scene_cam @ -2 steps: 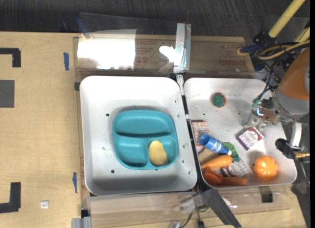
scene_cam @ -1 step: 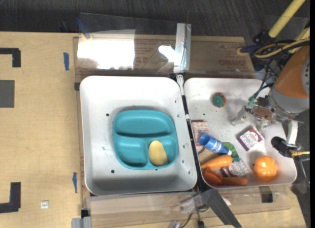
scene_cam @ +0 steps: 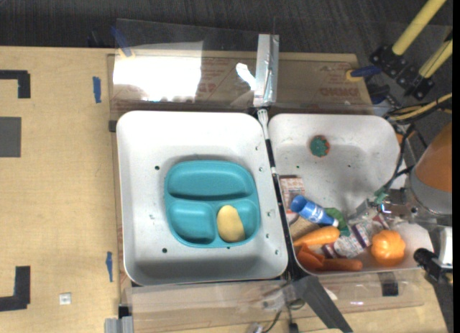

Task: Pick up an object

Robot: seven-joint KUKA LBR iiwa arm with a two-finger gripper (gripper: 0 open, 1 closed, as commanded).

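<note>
Looking down from the fixed camera, we see a light wooden table (scene_cam: 57,202) carrying two shallow white bins side by side. The left bin (scene_cam: 136,180) holds a teal divided tray (scene_cam: 208,184), and in the tray's lower right compartment lies a yellowish, potato-like object (scene_cam: 230,223), resting against the divider.

The right bin (scene_cam: 345,144) holds the clutter. Near its upper middle sits a small round teal and brown piece (scene_cam: 319,146), well apart from everything else. Along the bin's lower edge we find a heap: a blue and white bottle (scene_cam: 310,211) lying tilted, an orange carrot-shaped item (scene_cam: 316,237) just below it, a red piece (scene_cam: 311,258) beneath that, a packet with printed wrapping (scene_cam: 357,239) in the middle, and a round orange fruit (scene_cam: 389,247) at the lower right corner. These things touch or overlap one another.

The arm (scene_cam: 436,170) reaches in from the right, its orange band showing at the frame's edge. The gripper (scene_cam: 379,206) sits low over the right side of the heap, just above the orange fruit and beside the packet. Its tips are lost among cables and clutter, so we cannot tell how it stands or whether it has hold of anything.

Behind the bins stands a clear plastic sheet (scene_cam: 187,73) with a strip of silver tape (scene_cam: 266,69).
</note>
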